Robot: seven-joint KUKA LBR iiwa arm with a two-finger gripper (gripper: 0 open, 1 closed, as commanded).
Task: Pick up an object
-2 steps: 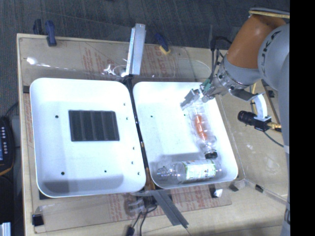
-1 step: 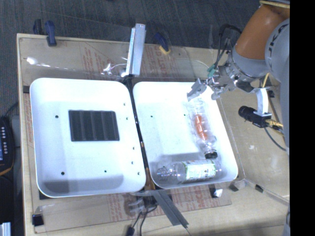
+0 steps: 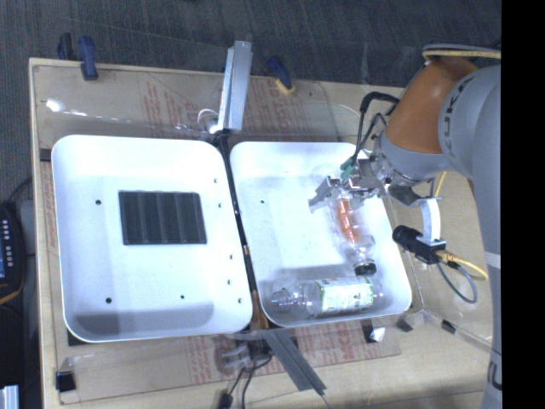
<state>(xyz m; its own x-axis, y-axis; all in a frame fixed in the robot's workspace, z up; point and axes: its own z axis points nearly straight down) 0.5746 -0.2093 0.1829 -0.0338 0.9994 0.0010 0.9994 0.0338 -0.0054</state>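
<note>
Lying in the right bin are two clear plastic bottles. One clear bottle with orange inside lies in the right part of that bin, pointing from far to near, with its dark cap at the near end. The other, a clear bottle with a white label, lies on its side along the near wall of the same bin. The two bottles are close at the near right corner, but I cannot tell if they touch.

The gripper is right over the far end of the orange bottle, low in the bin. I cannot tell how its tips are set, or if they have the bottle.

The grey arm with the orange band comes in from the right, above the bin's far right corner.

The left bin sits just beside the right one. A dark flat ridged pad lies in its middle. Both bins rest on a wooden bench, with blue clamps at its far edge.
</note>
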